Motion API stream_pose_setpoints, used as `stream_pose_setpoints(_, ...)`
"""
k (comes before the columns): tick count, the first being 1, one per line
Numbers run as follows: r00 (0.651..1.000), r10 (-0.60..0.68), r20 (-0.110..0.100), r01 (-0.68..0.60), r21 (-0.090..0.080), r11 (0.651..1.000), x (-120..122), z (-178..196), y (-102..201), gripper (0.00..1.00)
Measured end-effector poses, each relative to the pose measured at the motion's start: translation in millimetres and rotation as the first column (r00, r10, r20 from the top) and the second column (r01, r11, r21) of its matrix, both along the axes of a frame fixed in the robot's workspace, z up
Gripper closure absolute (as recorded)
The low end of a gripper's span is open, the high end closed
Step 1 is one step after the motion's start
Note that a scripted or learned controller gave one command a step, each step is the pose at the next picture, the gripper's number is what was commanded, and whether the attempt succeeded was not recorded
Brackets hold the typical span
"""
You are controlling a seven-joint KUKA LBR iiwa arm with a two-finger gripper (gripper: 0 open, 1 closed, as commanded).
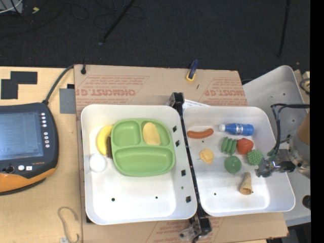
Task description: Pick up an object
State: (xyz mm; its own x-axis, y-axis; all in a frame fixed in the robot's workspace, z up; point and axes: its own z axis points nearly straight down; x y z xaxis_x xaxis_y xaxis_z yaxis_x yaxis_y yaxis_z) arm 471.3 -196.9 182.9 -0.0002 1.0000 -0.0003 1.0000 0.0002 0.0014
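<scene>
Left bin [131,206]: green divided plate [143,148], banana [104,138], white ball [97,162].
Right bin [238,206]: sausage [200,133], blue bottle [238,129], cone [245,183].
Gripper [266,170]: right bin's right edge.

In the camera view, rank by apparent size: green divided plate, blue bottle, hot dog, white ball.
1. green divided plate
2. blue bottle and hot dog: similar length, bottle thicker, too close to rank firmly
3. white ball

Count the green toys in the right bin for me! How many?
3. A ridged green one beside the tomato, a round one below it, and a bumpy one near the gripper. More could hide under the arm.
</scene>
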Motion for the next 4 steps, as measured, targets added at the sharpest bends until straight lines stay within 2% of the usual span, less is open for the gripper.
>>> stream_pose_setpoints(1, 1.0, 0.001, 0.001, -0.001, 0.0, 1.0, 1, 47, -1, 1.0)
stream_pose_setpoints(2, 1.0, 0.005, -0.003, -0.005, 0.003, 1.0, 30, 37, 42, 1.0)
stream_pose_setpoints(4, 1.0, 0.004, -0.003, -0.004, 0.003, 1.0, 83, 48, 130, 1.0)
